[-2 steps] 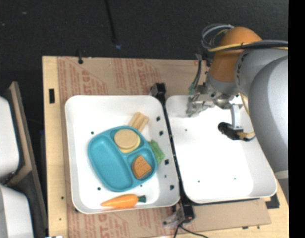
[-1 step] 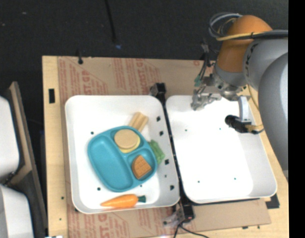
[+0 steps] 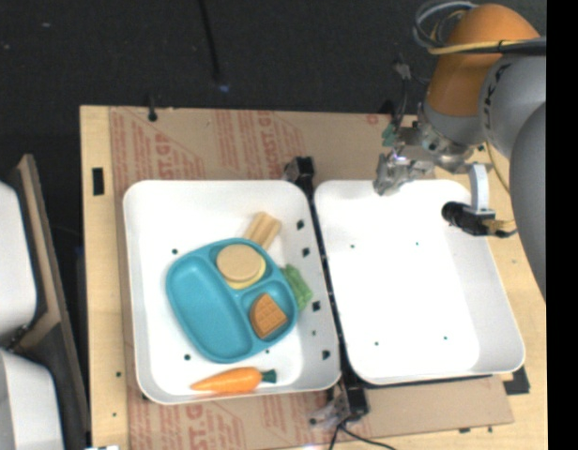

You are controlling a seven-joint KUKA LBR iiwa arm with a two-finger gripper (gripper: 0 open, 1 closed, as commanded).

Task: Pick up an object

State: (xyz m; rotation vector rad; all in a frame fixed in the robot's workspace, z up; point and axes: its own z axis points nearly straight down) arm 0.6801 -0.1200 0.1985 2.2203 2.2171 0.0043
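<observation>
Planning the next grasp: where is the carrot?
The carrot lies in the left bin, along its near edge, just below the blue tray.

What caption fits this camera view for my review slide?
Gripper over the right bin's far edge; blue tray and carrot in the left bin.

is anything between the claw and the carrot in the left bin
Nothing stands upright in the path. The claw hovers at the right bin's far edge; the carrot lies bare at the left bin's near edge, with the blue tray lying between.
</observation>
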